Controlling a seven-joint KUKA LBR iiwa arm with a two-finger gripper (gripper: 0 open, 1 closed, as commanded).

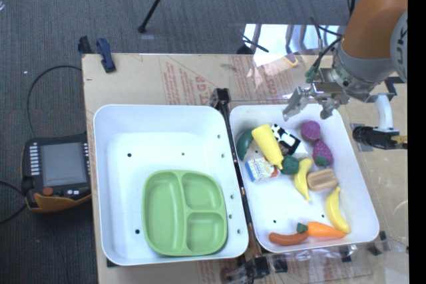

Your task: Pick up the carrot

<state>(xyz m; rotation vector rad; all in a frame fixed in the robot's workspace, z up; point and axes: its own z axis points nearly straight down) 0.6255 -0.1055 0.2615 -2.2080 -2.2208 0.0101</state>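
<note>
Currently end effector [311, 103] open, empty — parked over bin's far rim; orange plastic carrot [324, 230] untouched at near edge.

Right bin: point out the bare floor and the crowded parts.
Right bin: bare floor between the milk carton, corn and carrot. Crowded across the far half, around the yellow bottle and purple fruit. Left bin is open beyond the green tray.
</note>
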